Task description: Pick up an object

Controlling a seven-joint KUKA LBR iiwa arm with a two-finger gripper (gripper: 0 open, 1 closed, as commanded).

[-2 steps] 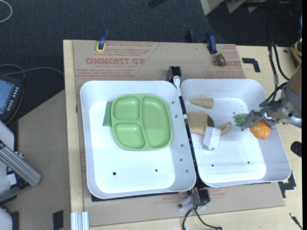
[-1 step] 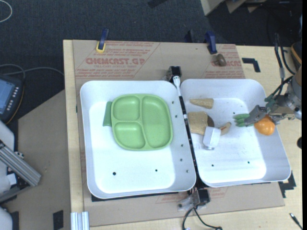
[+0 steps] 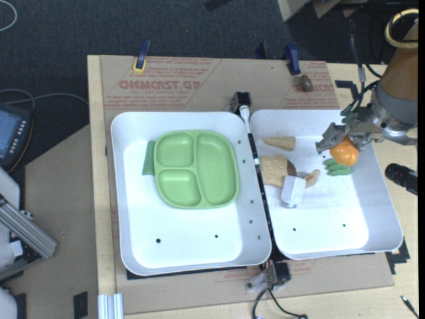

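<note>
My gripper (image 3: 343, 143) hangs over the upper right part of the right bin (image 3: 372, 224). An orange round object (image 3: 345, 154) sits directly under its tip, touching or nearly touching it. Whether the orange object is gripped is unclear. A small green piece (image 3: 339, 169) lies on the bin floor just below the orange object. Further left in the same bin are a tan wedge (image 3: 279, 142), a tan block (image 3: 273, 169), a small white box (image 3: 292, 191) and a small brown piece (image 3: 311, 176).
The left bin (image 3: 133, 231) holds a green divided plate (image 3: 196, 168) in its upper middle. Both bins rest on a cardboard-covered bench (image 3: 199, 78) with clamps at the far edge. The arm's grey body (image 3: 398, 105) stands over the right bin's right edge.
</note>
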